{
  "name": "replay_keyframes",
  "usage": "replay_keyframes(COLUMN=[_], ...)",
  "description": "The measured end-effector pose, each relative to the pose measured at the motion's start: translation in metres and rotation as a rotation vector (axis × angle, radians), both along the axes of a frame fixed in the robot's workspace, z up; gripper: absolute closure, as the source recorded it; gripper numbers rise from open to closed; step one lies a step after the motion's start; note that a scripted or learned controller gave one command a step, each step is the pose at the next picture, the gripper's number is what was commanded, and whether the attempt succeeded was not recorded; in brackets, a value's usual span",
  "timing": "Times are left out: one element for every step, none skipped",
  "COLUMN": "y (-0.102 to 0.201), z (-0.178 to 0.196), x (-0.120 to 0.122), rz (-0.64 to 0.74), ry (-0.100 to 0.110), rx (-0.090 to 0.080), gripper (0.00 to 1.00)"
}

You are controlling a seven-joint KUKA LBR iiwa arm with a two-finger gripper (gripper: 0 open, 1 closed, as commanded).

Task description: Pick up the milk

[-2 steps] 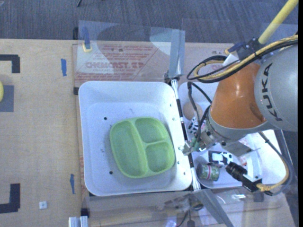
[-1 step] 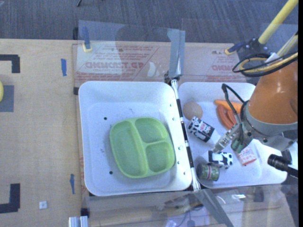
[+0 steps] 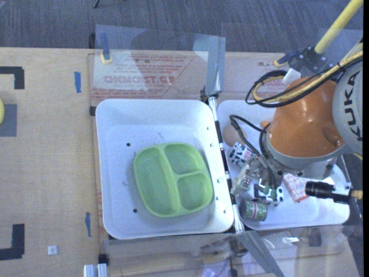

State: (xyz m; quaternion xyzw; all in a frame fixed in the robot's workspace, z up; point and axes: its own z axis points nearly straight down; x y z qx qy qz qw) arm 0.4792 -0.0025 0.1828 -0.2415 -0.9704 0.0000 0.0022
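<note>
The milk [image 3: 239, 153] is a small carton with black and white cow patches, lying in the right bin [image 3: 328, 212] near its left wall. My gripper [image 3: 253, 182] hangs low over that bin, just below and to the right of the carton's visible patch, under the orange wrist band [image 3: 302, 126]. Another black and white patch [image 3: 275, 194] shows at the gripper's lower right; I cannot tell whether it belongs to the same carton. The wrist and cables hide much of the bin's middle.
A green can [image 3: 253, 210] lies at the right bin's front left corner. A red and white packet [image 3: 294, 187] sits beside the gripper, and a beige rounded object [image 3: 229, 135] lies behind the milk. The left bin [image 3: 115, 131] holds a green divided plate [image 3: 173, 179].
</note>
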Motion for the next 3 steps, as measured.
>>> replay_keyframes(y=[-0.005,0.054,-0.008], z=[0.014,0.001,0.027], x=[0.024,0.0,0.001], rz=[-0.015,0.379,0.541], ry=[-0.005,0.0,-0.007], rx=[0.0,0.001,0.001], gripper=[1.0,1.0,1.0])
